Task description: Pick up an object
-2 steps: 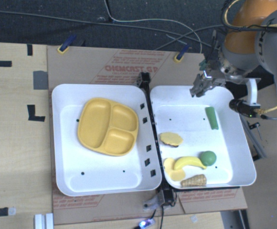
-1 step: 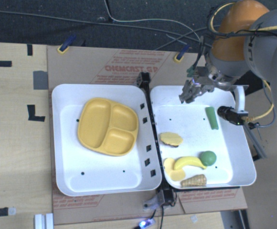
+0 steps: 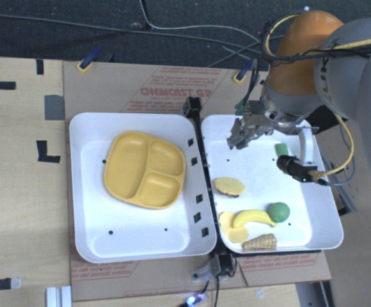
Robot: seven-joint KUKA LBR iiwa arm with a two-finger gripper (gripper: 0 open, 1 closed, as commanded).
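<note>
Dark carpet-like flooring (image 3: 57, 11) runs along the top of the camera view, crossed by thin black cables (image 3: 173, 27), and below it a pale wooden bench (image 3: 19, 190) carries a sheet of brown cardboard (image 3: 173, 88) printed with red lettering. Two shallow white bins sit side by side on the cardboard, touching along a black clip strip down the middle.

The left bin (image 3: 89, 235) holds a yellow divided plate (image 3: 144, 169) with three compartments, lying flat and slightly turned, toward the far half of the bin.

The right bin (image 3: 313, 216) holds the loose objects. A tan cookie-like piece (image 3: 229, 186) lies near the bin's left wall about midway. Nearer the front edge, a yellow banana (image 3: 252, 218) curves beside a green round ball-like item (image 3: 278, 211), the two just touching or nearly so. A pale yellow round slice (image 3: 231, 230) lies under the banana's left end, and a beige ridged piece (image 3: 260, 242) rests just in front, close to the front wall. A small green item (image 3: 281, 149) shows near the arm's black fitting at the bin's right.

The grey arm with its orange band (image 3: 304, 43) reaches in from the right, and the gripper (image 3: 240, 138) hangs over the far left part of the right bin, well apart from the banana group. Whether it is open or closed I cannot tell, and nothing is visibly in it.
</note>
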